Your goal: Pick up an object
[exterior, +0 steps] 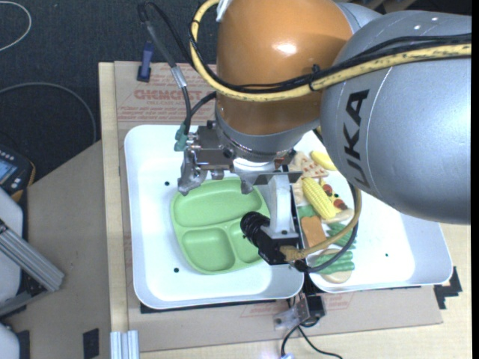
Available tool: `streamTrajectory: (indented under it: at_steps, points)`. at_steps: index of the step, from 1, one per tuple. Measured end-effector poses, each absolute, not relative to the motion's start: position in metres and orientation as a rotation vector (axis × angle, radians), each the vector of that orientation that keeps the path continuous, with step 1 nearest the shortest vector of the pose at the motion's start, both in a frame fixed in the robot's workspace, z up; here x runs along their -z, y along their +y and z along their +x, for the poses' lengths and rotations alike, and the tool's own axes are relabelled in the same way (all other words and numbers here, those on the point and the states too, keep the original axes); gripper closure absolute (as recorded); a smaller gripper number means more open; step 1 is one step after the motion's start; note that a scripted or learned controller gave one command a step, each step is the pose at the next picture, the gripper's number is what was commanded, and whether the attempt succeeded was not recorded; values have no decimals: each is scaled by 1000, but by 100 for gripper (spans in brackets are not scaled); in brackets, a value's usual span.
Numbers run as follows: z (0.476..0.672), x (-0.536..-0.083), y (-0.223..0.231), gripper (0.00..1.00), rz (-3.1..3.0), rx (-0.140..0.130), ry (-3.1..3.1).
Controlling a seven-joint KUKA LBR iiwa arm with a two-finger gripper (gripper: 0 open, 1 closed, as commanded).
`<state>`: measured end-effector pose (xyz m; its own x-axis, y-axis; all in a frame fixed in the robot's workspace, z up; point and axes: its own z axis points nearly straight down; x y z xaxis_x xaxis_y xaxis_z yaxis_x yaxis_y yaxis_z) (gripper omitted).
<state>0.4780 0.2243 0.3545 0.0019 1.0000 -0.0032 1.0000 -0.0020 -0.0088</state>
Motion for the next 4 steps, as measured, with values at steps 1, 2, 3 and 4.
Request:
streamTrajectory:
  at_steps: [1, 2, 3, 4]
  points:
    - [480, -545, 169, 0, -2232, 28, -2223]
    - [478, -329, 218, 0, -2215, -20, -2219]
    - [492, -480, 150, 0, -2234, 20, -2220]
    - [491, -482, 154, 100, -2221, 4, -2224]
